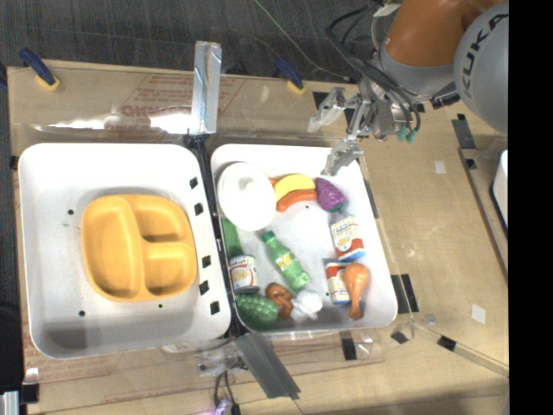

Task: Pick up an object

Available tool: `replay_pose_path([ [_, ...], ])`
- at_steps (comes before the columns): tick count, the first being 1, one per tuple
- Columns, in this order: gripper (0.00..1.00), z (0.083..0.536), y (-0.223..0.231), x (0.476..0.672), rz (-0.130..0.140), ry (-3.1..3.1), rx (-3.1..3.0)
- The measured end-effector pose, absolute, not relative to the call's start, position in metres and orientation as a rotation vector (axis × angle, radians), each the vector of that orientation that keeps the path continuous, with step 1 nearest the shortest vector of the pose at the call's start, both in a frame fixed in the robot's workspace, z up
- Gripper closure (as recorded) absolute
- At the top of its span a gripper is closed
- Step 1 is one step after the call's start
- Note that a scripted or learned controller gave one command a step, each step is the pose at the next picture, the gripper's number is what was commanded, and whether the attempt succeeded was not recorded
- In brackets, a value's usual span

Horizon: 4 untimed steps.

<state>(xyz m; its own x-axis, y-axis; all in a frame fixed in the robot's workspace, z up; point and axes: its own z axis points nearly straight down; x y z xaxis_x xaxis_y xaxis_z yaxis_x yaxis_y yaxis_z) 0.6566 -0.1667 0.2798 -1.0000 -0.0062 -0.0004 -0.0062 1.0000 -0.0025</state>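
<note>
So 2 shallow white plastic bins sit side by side on the bench (pixel 432 223), which looks like bare plywood under a clear sheet. The left bin (pixel 52 318) holds a glossy yellow tray (pixel 138 247) with 3 compartments and rounded corners. The right bin (pixel 380 296) is full of toy food: a round white lid or bowl (pixel 245 194), a yellow banana (pixel 294 184), a bumpy purple grape bunch (pixel 329 194), a green bottle (pixel 285 262), 3 little cans with labels too small to read, a brown drumstick (pixel 356 284), and a knobbly green thing (pixel 257 309) in the near corner. The grey arm shows "KUKA" lettering at the top right edge. It reaches in from the right with its orange band up top, and the jaws (pixel 344 156) hang over the right bin's far rim, just above the grapes. They look spread apart with nothing between them.
</note>
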Motion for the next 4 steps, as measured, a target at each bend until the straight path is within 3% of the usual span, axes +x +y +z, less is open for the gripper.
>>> replay_pose_path([
  [1, 0.00, 0.099, -0.173, 0.588, 0.003, 3.147, 0.131],
  [2, 0.00, 0.092, -0.154, 0.527, 0.001, 3.124, 0.340],
  [3, 0.00, 0.093, -0.140, 0.619, -0.005, 3.132, 0.179],
  [4, 1.00, 0.104, -0.139, 0.621, -0.008, 3.130, 0.167],
])
